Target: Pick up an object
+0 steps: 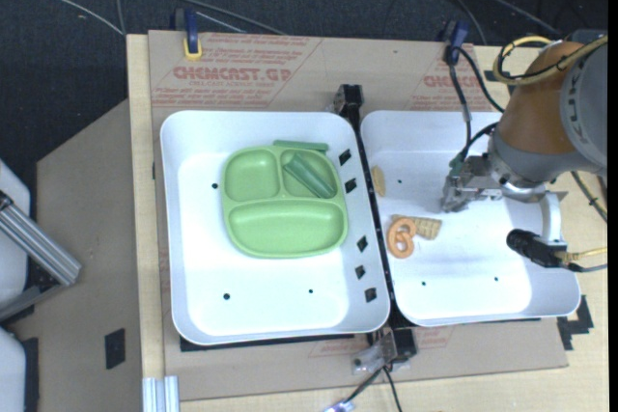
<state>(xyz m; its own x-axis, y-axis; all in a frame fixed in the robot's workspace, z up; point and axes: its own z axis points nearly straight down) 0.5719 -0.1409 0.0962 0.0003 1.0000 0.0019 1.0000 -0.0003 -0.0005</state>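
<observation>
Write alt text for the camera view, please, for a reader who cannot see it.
A grey robot arm lowers its pincer into the right white bin, near an orange pretzel and a small cracker. The left white bin holds a green divided plate.

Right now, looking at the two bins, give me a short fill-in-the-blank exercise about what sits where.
1. The divided plate in the left bin is coloured ____.
2. The orange pretzel-shaped piece lies in the ____ bin.
3. The pincer is over the ____ bin.
4. The plate has ____ compartments.

Missing words: green; right; right; three
</observation>
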